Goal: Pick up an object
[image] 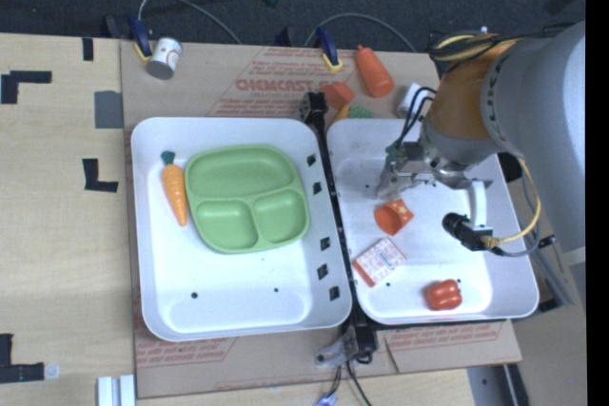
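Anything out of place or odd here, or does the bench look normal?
Several items lie outside the bins on the cardboard behind them: an orange bottle-shaped toy, a smaller orange piece near the bins' divider, and a small white can tipped on its side. Nothing looks spilled or damaged.

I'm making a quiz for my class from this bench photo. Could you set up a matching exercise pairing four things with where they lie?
Things:
1. toy carrot
2. green divided plate
3. red tomato
4. white cup

Places:
A. front of the right bin
B. on the cardboard behind the left bin
C. middle of the left bin
D. left bin, just left of the plate

Pairs: 1-D, 2-C, 3-A, 4-B
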Motion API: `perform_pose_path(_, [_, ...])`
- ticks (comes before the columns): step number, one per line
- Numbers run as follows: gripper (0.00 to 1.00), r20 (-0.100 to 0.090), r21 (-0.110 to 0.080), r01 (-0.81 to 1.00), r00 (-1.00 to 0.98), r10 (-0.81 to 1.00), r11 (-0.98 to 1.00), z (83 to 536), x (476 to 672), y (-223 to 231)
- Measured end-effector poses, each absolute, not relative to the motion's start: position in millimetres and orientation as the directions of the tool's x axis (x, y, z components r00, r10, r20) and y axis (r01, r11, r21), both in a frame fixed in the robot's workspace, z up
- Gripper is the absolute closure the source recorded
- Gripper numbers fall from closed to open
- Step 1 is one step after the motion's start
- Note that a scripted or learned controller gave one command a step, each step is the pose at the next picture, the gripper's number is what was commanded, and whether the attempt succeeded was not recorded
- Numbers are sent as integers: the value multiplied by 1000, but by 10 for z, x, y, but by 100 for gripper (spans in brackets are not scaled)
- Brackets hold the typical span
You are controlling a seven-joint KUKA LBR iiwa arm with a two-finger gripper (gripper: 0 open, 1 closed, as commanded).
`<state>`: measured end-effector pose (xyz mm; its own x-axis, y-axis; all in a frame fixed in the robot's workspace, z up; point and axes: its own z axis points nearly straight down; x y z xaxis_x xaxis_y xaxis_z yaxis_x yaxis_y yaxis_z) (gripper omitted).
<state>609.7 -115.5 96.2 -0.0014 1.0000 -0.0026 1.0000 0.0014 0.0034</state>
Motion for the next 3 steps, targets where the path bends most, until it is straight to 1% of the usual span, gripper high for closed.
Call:
perform_pose_path(1, [0,-2,3,1000,-1,1000,1,960,6096,-1154])
perform_pose_path(2, [0,-3,5,1000,-1,1000,1,865,5805,-1020])
perform_pose_path(3, [100,-3,5,1000,-1,1000,1,959,5808,-1018])
